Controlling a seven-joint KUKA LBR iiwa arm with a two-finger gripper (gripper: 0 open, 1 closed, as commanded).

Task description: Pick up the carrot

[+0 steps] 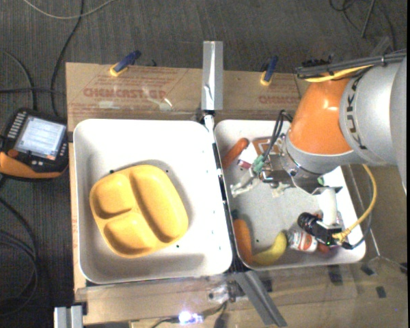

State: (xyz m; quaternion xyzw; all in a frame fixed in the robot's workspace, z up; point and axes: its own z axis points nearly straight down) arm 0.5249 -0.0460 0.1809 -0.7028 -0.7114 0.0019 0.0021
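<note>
The gripper [249,181] hangs in the right bin [353,203]; I cannot tell its state. The carrot [242,238] lies at its six o'clock, against the bin's left wall, touching a banana [275,248]. A descent there risks striking the wall or nudging the banana. The arm [342,115] reads "KUKA".
</note>
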